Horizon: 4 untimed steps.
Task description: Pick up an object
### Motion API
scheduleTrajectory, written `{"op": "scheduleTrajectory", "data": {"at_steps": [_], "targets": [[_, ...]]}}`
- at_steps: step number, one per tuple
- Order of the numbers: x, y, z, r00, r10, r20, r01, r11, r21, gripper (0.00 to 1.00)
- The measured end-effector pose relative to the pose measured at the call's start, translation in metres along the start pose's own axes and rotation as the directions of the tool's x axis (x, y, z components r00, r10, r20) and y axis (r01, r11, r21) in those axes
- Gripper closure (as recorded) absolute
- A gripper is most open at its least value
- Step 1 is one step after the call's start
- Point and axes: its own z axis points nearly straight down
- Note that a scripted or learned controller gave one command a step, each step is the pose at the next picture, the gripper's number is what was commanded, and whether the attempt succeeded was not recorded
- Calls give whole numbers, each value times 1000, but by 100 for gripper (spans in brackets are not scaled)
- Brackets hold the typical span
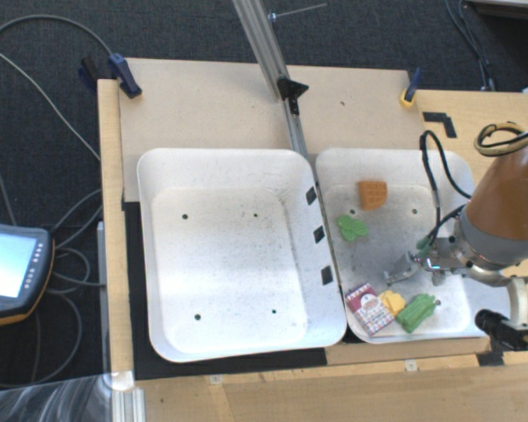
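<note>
White plastic forms the right bin (370, 161), and along its near edge three small things crowd together. A red-and-white packet (364, 308) lies flat at the near left corner. Just beside it sits a small yellow piece (392, 302), and touching that on the right is a bright green, ribbed, oblong toy (417, 312), lying tilted with its far end pointing up and right.

Behind this cluster the gripper (403, 272) hangs low over the bin floor, its metal fingers pointing left; whether they are spread or closed cannot be told, and nothing shows between them. The arm's orange band (509, 196) rises at the right.

Farther back lies a small green lumpy object (353, 229), well apart from the gripper. Beyond it rests an orange block (372, 193). The left bin (158, 170) stands alongside.
</note>
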Motion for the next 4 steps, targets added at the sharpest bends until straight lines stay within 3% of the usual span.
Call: {"op": "scheduleTrajectory", "data": {"at_steps": [1, 2, 4], "targets": [[1, -1, 32, 1000, 0, 0, 0, 1000, -1, 0], [1, 1, 19, 1000, -1, 1, 1, 1000, -8, 100], [7, 0, -95, 1000, -2, 5, 3, 1000, -15, 100]]}}
